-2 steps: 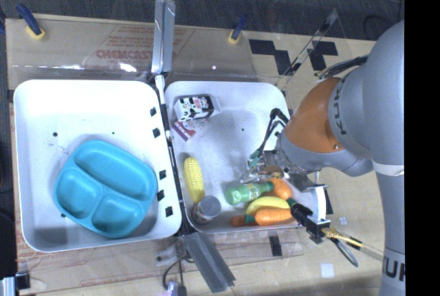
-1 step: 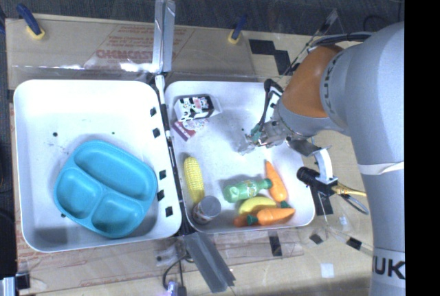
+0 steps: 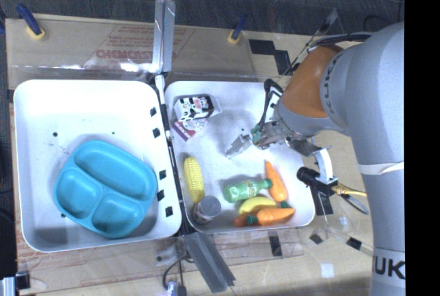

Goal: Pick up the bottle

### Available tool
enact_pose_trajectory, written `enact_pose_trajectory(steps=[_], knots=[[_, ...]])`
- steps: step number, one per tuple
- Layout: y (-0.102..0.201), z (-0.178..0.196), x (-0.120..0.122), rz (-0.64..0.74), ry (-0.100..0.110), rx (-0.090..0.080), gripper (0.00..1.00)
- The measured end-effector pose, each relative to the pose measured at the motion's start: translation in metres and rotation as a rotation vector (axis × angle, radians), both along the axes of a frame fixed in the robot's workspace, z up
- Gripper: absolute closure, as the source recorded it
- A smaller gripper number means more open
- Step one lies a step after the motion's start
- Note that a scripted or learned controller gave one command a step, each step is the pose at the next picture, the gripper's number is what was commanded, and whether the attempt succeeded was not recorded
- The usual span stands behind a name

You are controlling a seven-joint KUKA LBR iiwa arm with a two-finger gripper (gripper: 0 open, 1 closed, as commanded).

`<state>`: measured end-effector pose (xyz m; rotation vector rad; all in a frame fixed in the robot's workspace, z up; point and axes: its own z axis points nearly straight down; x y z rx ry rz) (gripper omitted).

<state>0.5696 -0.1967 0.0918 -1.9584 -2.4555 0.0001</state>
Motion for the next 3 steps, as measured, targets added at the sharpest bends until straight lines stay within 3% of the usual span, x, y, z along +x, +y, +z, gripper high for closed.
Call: enact_pose_trajectory(steps=[1,2,3], knots=[[0.05,-0.001,-0.064,-0.098,0.004,0.001,0.0],[0.025,0.0,-0.086,-0.267,0.003,0.015,0.0],[0.003,0.001,-0.09,-0.416,0.0,0.007,0.0]])
